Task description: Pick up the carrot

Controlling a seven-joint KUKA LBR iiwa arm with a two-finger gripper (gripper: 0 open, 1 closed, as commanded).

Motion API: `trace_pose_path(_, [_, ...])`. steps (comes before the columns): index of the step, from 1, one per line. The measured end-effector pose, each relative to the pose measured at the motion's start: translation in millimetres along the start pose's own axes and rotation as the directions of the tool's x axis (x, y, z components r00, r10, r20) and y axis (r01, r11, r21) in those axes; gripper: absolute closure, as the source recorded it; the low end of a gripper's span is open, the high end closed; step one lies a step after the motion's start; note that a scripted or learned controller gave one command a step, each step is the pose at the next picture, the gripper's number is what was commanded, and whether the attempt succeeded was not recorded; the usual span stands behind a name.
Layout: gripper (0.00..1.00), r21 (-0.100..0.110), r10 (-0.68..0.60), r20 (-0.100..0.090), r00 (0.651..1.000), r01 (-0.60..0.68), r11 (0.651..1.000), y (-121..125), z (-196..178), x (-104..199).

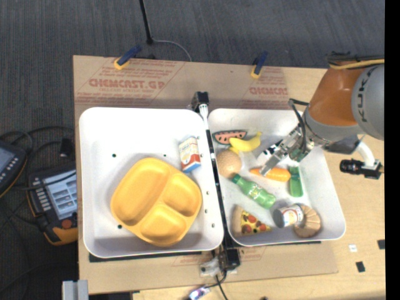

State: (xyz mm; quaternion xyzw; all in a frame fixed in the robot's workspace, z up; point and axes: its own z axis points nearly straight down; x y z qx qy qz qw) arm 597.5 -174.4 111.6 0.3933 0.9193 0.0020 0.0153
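Right bin (334, 220): gripper (275, 158) over carrot (275, 174).
You see its fingers slightly apart, tips just above the carrot's left end, green bottle (255, 191) nearby.

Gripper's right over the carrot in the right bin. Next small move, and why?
Probably lower straight down a little: the gripper sits just above the carrot, which lies flat between the green bottle and banana, not visibly held.

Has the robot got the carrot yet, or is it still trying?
Not yet. Done: the gripper has reached the right bin and sits right at the carrot. In hand: nothing clearly, as the carrot lies on the bin floor. Left: grip it and lift it.
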Motion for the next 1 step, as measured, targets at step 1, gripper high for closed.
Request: trace_pose_path(1, [0.0, -0.002, 0.179, 0.004, 0.984, -0.179, 0.984, 0.1, 0.1, -0.7])
